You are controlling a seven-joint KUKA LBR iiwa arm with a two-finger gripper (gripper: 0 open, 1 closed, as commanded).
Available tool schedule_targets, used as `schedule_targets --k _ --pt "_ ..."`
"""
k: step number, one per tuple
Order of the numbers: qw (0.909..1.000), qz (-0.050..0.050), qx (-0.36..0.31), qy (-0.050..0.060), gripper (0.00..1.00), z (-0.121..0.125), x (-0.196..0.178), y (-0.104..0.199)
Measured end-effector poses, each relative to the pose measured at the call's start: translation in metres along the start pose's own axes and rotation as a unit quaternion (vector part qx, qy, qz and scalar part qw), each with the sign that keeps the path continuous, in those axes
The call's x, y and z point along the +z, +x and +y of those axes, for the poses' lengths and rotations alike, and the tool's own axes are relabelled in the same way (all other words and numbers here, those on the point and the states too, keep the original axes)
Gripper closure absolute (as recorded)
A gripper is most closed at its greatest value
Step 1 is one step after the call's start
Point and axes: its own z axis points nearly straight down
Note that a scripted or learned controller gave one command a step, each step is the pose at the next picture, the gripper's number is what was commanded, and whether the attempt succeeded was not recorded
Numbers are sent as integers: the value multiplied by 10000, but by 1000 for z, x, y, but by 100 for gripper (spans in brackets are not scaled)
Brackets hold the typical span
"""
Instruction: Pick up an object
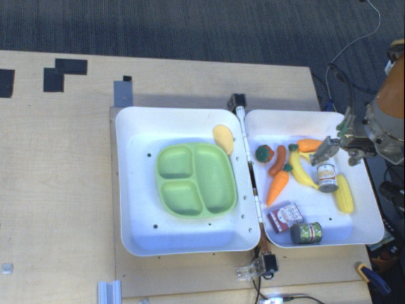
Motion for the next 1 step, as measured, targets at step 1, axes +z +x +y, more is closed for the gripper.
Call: schedule_targets --k 1 --pt "10000 4 7 18 0 58 155 1"
